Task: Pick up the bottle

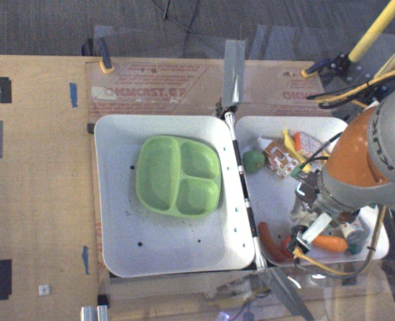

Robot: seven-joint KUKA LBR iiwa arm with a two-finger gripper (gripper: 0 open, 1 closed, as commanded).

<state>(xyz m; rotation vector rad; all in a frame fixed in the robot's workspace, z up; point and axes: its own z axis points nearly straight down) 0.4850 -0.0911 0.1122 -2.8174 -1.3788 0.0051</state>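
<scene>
My gripper (pixel 304 209) hangs low over the middle of the right bin (pixel 251 199), under the grey wrist and orange band. A small pale object with a red mark (pixel 353 231), possibly the bottle, lies at the bin's near right, mostly hidden by the arm. It sits to the right of the gripper, just behind an orange carrot (pixel 330 244). I see nothing between the gripper's fingers.
The right bin also holds a green ball (pixel 254 160), a small brown and white carton (pixel 281 158), a yellow piece (pixel 290 141) and a red sausage-like item (pixel 272 244). A green divided plate (pixel 179 176) lies in the left bin (pixel 117 212).
</scene>
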